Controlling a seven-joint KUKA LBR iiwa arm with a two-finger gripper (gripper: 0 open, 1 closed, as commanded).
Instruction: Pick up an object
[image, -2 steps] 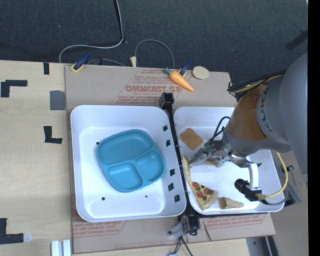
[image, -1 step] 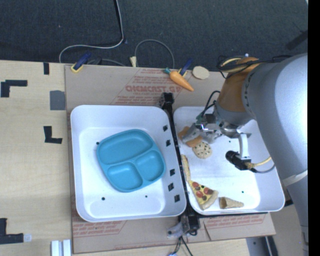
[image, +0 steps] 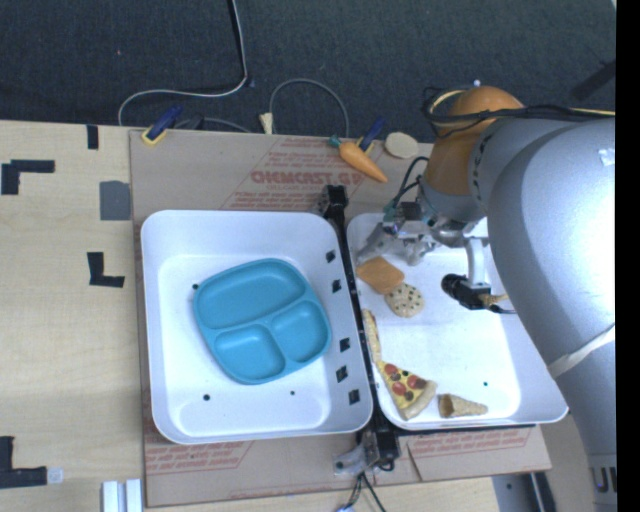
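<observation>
My gripper (image: 393, 238) hangs low over the far left corner of the right bin (image: 520, 385). Just in front of it lies a tan toast slice (image: 380, 274), and beside that a round chocolate-chip cookie (image: 404, 299). A pizza slice (image: 404, 388) and a small tan wedge (image: 462, 406) rest near the bin's front wall. A thin pale strip (image: 371, 335) lies along the left wall. Nothing shows as lifted off the bin floor.
The left bin (image: 170, 250) holds a blue divided plate (image: 262, 318). A toy carrot (image: 360, 160) and a pale round piece (image: 400, 145) lie on the cardboard behind the bins. The grey arm (image: 560, 220) covers the right bin's far right side.
</observation>
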